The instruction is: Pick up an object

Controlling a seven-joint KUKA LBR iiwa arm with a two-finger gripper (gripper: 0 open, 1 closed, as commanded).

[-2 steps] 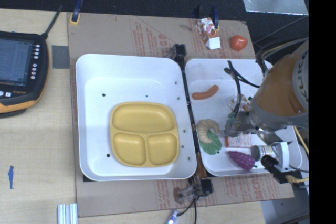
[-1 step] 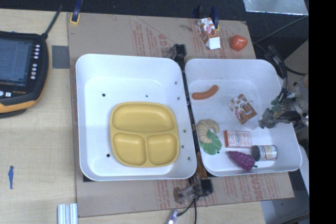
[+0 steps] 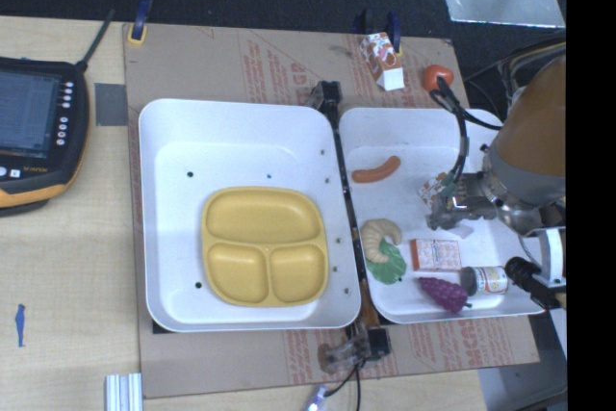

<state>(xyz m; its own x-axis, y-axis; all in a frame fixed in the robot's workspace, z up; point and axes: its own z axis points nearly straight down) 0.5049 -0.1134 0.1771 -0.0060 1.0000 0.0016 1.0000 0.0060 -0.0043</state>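
The end effector (image 3: 441, 199) hangs low over the right bin (image 3: 409, 125), near its middle, with the grey arm (image 3: 525, 164) reaching in from three o'clock. Its metal parts blur together, so whether it is open or closed cannot be told, and nothing can be seen gripped in it. At ten o'clock from it lies a sausage (image 3: 375, 170). At six o'clock sits a small red-and-white packet (image 3: 435, 253); past that, a purple bunch of grapes (image 3: 442, 293) and what looks like a small jar (image 3: 484, 280) on its side. At eight o'clock a croissant (image 3: 376, 233) touches a green leaf (image 3: 387, 264). The left bin (image 3: 173, 135) holds a yellow divided plate (image 3: 265, 244). Both bins rest on the surface (image 3: 58, 303).
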